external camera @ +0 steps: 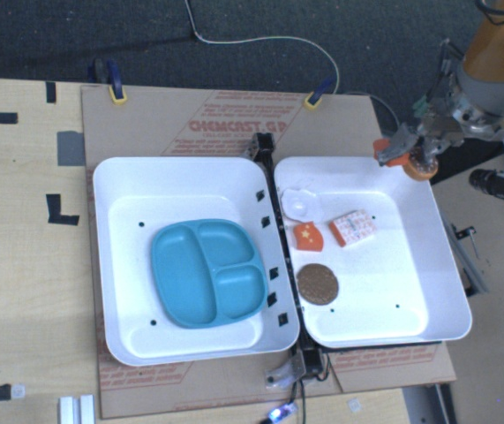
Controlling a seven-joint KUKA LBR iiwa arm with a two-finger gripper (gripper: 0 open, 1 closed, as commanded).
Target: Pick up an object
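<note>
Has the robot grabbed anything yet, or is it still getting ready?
Nothing looks picked up yet. The end effector sits over the right bin's top right corner, away from the things inside. The red piece, the patterned box, the brown disc and a clear item all lie on the bin floor. The blue tray rests in the left bin. Reaching, gripping and lifting are all left.
</note>
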